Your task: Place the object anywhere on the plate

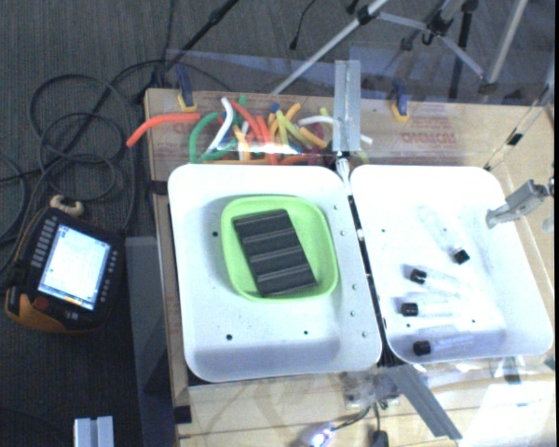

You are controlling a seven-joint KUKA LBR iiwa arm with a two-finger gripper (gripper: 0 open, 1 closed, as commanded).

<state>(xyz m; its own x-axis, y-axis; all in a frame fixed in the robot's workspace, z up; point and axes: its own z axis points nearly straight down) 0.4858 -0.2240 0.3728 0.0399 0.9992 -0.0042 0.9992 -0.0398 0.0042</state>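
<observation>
Lying flat in the middle of the green plate point(231, 226), the dark ribbed block point(275, 251) is resting with its long side running roughly up and down the view. All of its edges are sitting inside the plate's rim, so by my judgement the placing is already looking done. The plate is sitting in the left bin point(261, 338), a little above that bin's centre, probably so that its whole dish is giving a broad, easy target. The right bin point(503, 324) is holding several clear tubes with black caps: one long tube point(444, 231) is lying at a slant near the top, and three smaller ones are lying below it, well apart from each other and probably scattered to keep each one separately reachable. A grey metal piece is reaching in over the right bin's far right edge. I am taking it for the gripper point(514, 208), and it is hanging well apart from the block with nothing visibly in it. Whether it is open or closed I cannot tell at this size. Coloured hoses point(252, 128) are lying bunched behind the bins.
</observation>
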